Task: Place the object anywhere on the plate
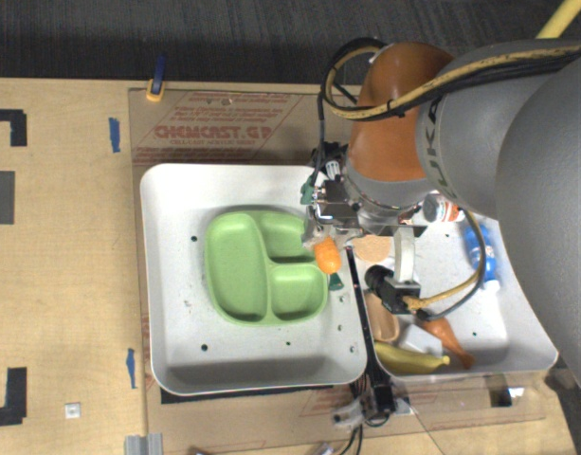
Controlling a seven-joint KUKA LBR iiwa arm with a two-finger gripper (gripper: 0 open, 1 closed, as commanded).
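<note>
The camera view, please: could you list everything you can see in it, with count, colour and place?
bins: two, white, side by side on the bench
plate: one, green, three compartments, in the left bin
orange object: one, small, at the plate's right edge, just under the gripper
banana: one, yellow, near the front of the right bin
carrot-like item: one, orange-brown, beside the banana
blue item: one, right bin, partly hidden
cardboard sheet: one, brown, behind the bins
gripper: one, above the plate's right edge
arm: one, grey with orange band
</note>
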